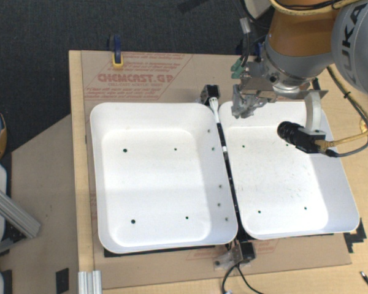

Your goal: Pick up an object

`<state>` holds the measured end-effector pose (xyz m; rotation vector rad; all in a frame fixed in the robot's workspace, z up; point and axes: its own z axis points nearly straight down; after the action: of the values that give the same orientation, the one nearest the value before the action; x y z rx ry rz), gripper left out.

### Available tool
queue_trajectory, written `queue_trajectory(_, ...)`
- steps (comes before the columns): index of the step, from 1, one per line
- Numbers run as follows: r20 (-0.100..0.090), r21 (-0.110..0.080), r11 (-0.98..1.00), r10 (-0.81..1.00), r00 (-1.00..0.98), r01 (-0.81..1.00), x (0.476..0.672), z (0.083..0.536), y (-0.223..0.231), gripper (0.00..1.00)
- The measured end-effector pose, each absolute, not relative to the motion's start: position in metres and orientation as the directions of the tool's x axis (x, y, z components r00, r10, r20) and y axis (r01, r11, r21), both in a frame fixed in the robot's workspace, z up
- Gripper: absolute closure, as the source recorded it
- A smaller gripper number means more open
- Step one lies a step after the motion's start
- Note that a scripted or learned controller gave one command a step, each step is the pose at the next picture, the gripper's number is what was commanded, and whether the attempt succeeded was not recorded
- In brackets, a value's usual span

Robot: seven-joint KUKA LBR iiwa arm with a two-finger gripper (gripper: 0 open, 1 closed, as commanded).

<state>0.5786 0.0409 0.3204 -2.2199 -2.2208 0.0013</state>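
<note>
Object to be picked: its place cannot be told. It may be hidden under the gripper (244,108), which is held low over the far left corner of the right bin (337,188), likely so that something there can be grasped. Whether the claw is apart, together or clamped on anything cannot be told, since it is seen from above and masked by the arm (306,29). A black cylinder (297,138) on a yellow cable (349,141) hangs beside it, seemingly part of the rig. The left bin (98,164) lies alongside.
</note>
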Motion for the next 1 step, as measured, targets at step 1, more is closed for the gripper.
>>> queue_trajectory(1,0.0,0.006,-0.001,1.0,0.001,1.0,0.5542,0.3576,0.0333,1.0)
